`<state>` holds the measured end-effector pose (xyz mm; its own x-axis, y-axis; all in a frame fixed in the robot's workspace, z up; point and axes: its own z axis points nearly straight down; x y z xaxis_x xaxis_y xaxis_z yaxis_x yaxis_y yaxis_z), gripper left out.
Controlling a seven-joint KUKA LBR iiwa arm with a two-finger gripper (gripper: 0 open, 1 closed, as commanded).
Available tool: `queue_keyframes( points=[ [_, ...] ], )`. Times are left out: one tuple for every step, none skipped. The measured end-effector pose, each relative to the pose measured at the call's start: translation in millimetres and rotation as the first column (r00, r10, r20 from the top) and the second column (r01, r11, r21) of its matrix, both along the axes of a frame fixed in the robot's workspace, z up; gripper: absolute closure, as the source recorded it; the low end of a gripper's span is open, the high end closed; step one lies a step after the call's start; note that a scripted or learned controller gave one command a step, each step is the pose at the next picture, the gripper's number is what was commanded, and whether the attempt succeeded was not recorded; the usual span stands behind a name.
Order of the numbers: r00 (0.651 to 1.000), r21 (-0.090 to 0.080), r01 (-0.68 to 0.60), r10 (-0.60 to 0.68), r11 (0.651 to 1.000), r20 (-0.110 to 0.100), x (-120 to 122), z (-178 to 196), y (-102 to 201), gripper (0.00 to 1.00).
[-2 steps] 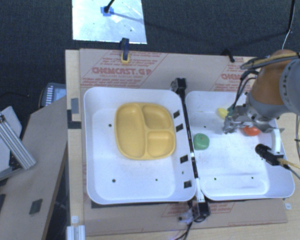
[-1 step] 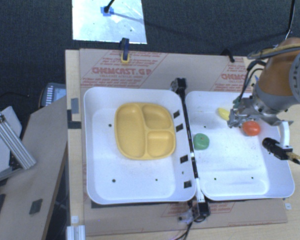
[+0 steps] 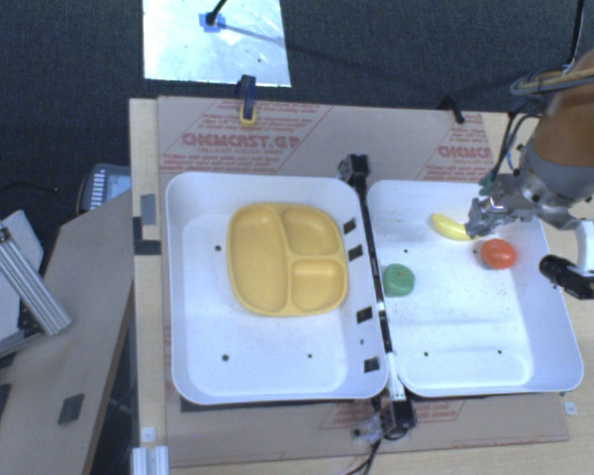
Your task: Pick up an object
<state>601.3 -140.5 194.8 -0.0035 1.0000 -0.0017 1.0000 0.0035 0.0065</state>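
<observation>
The arm reaches into the right bin (image 3: 535,364) and its end effector (image 3: 485,218) hangs low, just beside the banana (image 3: 448,228). An orange ball (image 3: 497,254) sits just below the end effector, near it too. I cannot tell if the end effector is open or closed, because it is small and dark here. I also see nothing held in it.

I think the step in hand is the reach: the arm is coming close to a thing, and the grab is not done yet. The banana looks like the thing it wants, but it could be the ball.

The banana lies flat on the bin floor. Its long way runs from the upper left, toward the middle wall between the bins, down to the lower right, toward the end effector. Its right tip is just at the end effector.

For the next move, the end effector should sit over the middle of the banana and close across its thin side, not along its long side. Then it should lift straight up.

A green round thing (image 3: 399,280) lies well left of the ball, near the middle wall. A yellow tray (image 3: 285,258) with three parts sits in the left bin (image 3: 193,295), well apart from the banana.
</observation>
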Motion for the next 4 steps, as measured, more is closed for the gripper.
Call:
queue_keyframes(
  points=[
    [1.0,0.001,-0.002,0.002,1.0,-0.002,1,30,0,1.0],
    [1.0,0.003,-0.006,0.006,1.0,-0.004,6,31,46,1.0],
    [1.0,0.004,-0.006,0.006,1.0,-0.006,-6,26,102,1.0],
    [1.0,0.004,-0.007,0.007,1.0,-0.006,-7,17,160,1.0]
  ],
)
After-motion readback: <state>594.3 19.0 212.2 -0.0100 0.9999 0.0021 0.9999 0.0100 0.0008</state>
